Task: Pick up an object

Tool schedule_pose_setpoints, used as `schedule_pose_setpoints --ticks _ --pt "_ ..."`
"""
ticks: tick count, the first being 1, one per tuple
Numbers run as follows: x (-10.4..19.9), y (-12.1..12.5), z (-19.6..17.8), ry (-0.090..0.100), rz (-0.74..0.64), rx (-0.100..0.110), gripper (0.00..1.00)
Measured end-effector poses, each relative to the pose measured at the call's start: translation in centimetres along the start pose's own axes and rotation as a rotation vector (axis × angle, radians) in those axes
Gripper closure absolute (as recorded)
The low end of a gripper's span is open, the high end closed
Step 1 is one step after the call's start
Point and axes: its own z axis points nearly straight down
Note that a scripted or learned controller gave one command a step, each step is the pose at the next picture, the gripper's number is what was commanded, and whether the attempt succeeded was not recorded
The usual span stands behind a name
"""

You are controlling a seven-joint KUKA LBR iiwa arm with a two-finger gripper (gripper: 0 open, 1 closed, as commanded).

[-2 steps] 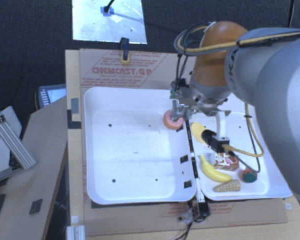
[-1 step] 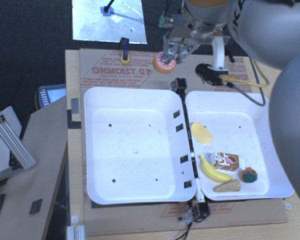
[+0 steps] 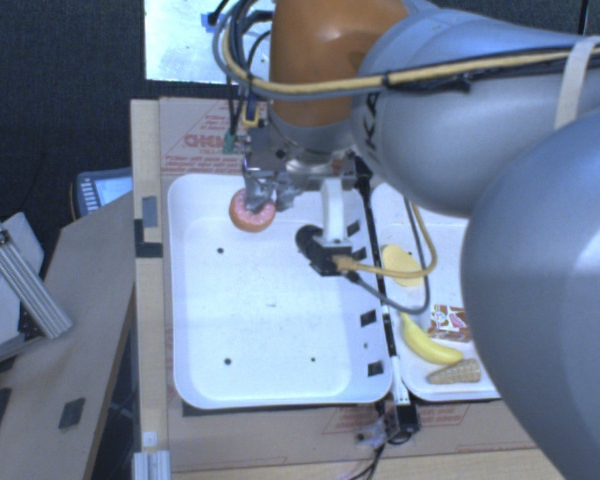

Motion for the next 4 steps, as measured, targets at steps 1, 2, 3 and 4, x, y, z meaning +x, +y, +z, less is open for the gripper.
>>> schedule_pose_setpoints --ticks 1,2,3,4 --pt "1.9 -2.2 14.7 -0.006 0.008 0.007 1.00" --pt "1.8 -1.8 13.7 -0.002 0.012 -0.008 0.00" --pt "1.0 4.9 19.6 -0.013 0.012 -0.014 0.00" --pt "1.8 7.5 4.7 0.003 0.007 -0.027 0.00"
